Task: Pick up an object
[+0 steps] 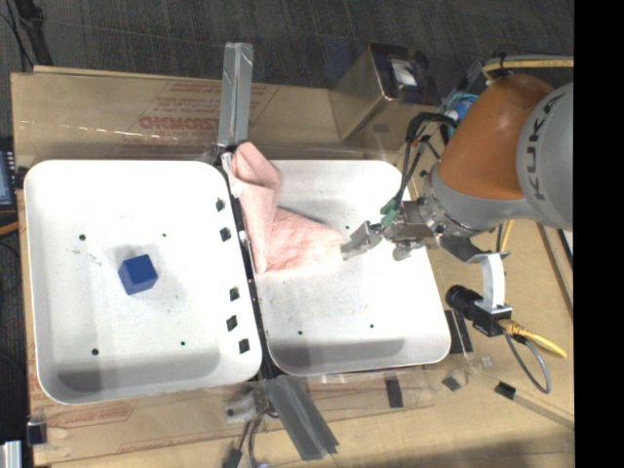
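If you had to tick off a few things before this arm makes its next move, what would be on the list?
1. Object within reach: pink cloth lies in the right bin, ok.
2. Gripper near the cloth's edge: ok.
3. Cloth between the fingers: cannot tell.
4. Cloth free of the divider: not ok, it drapes up against the bins' shared wall.
5. Other candidate: blue cube sits apart in the left bin, ok.

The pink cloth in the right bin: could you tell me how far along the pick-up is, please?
Done: the gripper has reached the pink cloth at its right edge. In hand: nothing visibly lifted; the cloth lies draped on the right bin. Left: grasping and raising it.
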### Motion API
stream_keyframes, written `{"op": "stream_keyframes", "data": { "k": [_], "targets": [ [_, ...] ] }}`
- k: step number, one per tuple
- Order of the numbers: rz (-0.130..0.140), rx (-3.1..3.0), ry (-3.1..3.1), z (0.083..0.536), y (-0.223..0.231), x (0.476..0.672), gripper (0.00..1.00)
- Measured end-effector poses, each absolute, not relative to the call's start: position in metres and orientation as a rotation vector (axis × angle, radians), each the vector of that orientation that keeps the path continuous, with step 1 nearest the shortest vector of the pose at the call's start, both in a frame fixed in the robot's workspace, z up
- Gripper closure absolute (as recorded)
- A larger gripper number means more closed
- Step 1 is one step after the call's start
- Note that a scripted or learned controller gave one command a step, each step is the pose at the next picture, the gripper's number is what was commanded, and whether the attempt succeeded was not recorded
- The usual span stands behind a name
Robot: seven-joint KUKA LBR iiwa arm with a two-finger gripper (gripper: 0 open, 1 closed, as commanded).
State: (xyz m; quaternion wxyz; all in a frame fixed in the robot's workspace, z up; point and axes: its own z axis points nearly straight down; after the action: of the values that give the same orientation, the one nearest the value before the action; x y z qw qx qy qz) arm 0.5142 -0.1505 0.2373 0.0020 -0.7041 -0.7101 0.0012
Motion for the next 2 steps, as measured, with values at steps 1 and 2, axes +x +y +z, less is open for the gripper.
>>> {"op": "stream_keyframes", "data": {
  "k": [1,2],
  "targets": [
    [0.005,-2.036,-2.388,0.191,-0.06,0.526,0.0],
    [0.004,-2.264,-2.175,0.192,-0.083,0.572,0.0]
  ]
}}
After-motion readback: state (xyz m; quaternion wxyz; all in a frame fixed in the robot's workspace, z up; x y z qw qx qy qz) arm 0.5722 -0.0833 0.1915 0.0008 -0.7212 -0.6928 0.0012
